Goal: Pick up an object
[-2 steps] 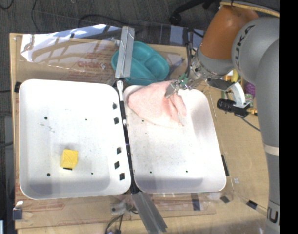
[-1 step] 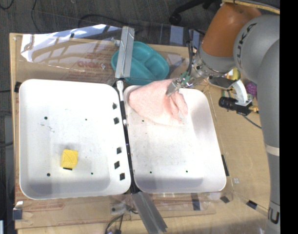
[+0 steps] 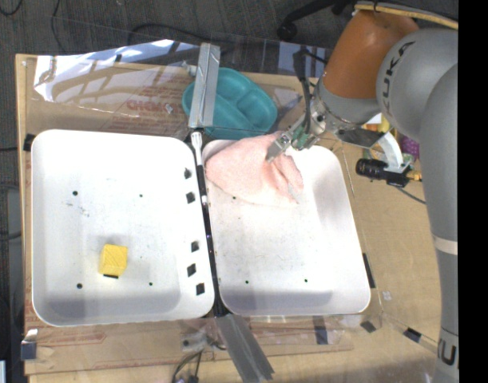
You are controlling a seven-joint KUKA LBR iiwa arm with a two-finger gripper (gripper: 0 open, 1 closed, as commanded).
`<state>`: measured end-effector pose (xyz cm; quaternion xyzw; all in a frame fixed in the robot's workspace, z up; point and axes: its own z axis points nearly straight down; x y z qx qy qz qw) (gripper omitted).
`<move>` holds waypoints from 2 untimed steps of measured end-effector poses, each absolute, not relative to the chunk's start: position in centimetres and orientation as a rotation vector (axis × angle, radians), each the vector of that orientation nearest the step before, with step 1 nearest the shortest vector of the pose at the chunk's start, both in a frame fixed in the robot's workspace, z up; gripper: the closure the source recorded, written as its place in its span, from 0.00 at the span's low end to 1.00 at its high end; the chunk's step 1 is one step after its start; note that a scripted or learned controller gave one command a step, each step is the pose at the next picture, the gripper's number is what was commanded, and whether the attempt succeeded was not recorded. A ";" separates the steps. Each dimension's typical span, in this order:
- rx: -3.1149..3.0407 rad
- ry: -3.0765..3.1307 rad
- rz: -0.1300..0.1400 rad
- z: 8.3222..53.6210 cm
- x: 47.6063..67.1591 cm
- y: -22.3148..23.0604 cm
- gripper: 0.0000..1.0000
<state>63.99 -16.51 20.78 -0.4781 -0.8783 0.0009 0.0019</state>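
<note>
Camera view, looking down at a slant, has a pink cloth (image 3: 251, 174) lying crumpled in the upper part of the right-hand white bin (image 3: 307, 282), its top edge riding up against the bin's far rim. One fold is drawn up into a peak at the cloth's upper right, and the end effector (image 3: 280, 146) is clenched on that peak, the fabric pinched between its fingers. From there the grey arm (image 3: 419, 70) climbs toward the upper right of the frame, with its orange band (image 3: 359, 54) just above the wrist.

Left of the cloth, across the dark divider where the two bins meet, sits the left-hand white bin (image 3: 76, 166). A small yellow block (image 3: 113, 260) rests on its floor toward the lower left, well apart from the cloth. Just behind the right bin, at top centre, a teal plastic tray (image 3: 236, 106) lies on the wooden surface (image 3: 387, 230), near the cloth's upper edge. A sheet of clear plastic (image 3: 108, 78) is spread across the surface's upper left. Some small coloured items sit at the right edge, too crowded to tell apart.
</note>
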 end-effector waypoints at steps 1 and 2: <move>-1.266 -2.877 0.001 20.8 65.7 -14.3 1.00; -1.261 -2.881 0.003 21.9 65.8 -14.3 1.00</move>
